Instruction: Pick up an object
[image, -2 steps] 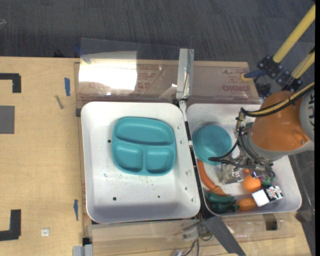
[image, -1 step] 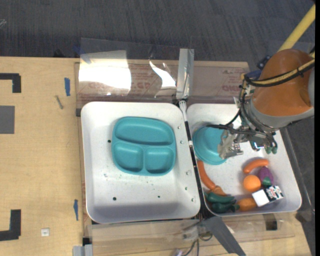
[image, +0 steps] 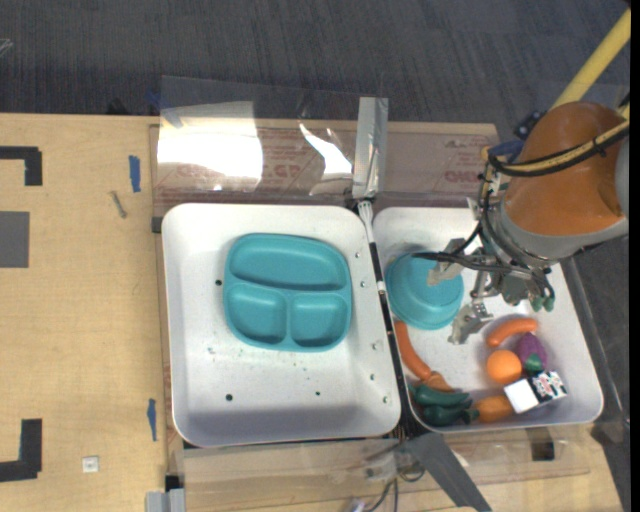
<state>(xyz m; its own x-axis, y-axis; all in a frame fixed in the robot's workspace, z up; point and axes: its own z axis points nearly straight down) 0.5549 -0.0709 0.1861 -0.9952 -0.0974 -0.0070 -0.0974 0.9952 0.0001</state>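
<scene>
Right bin (image: 585, 385) on tabletop held toys | pincer (image: 478, 312) hung at bin centre, grip state could not be told | teal bowl (image: 425, 292) at its 9 o'clock: likely light, stiff, slick; best pinched at rim | orange ball (image: 503, 366) at 5 o'clock

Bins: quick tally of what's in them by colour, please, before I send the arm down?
Teal: 2, the divided plate in the left bin and the bowl in the right bin.
Orange: 4, among them a carrot, a ball and a long piece.
Purple: 1.
Dark green: 1.
White block: 1.
Total: 9.
</scene>
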